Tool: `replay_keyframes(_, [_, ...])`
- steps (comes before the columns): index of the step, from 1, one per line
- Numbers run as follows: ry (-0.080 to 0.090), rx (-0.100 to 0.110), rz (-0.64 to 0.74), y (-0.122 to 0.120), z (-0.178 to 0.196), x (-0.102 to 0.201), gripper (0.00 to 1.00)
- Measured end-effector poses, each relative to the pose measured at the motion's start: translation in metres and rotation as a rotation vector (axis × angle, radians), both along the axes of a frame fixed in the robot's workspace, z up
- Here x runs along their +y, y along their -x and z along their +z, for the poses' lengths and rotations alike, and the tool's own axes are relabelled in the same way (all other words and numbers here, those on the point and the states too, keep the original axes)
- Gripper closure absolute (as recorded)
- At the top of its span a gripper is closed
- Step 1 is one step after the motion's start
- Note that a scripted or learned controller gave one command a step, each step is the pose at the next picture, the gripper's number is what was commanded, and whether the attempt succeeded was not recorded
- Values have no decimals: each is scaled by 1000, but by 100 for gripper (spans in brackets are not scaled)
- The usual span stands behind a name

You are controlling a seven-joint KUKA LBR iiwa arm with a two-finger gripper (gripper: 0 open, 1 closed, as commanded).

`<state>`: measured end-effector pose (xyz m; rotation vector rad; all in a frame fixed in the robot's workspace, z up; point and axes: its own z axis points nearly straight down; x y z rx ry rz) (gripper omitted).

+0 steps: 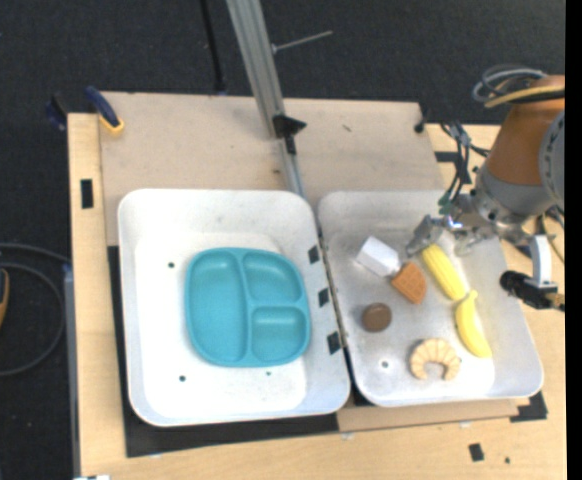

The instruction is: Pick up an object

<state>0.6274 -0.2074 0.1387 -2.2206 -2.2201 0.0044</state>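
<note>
Inspecting the gripper (439,230), we find it low over the far edge of the right bin (511,383), just beside the upper end of the yellow corn cob (444,272); we cannot tell its state, and nothing visibly sits in it. We judge the pick not yet done: the cob, orange block (409,284), white block (377,257), brown disc (375,317), banana (471,326) and croissant (436,359) all lie in that bin, while the teal divided plate (248,305) lies in the left bin (151,388).
</note>
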Motion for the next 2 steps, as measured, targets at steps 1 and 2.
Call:
replay_keyframes(1, [3, -7, 0, -1, 15, -2, 100])
replay_keyframes(2, [2, -8, -2, 7, 73, -5, 100])
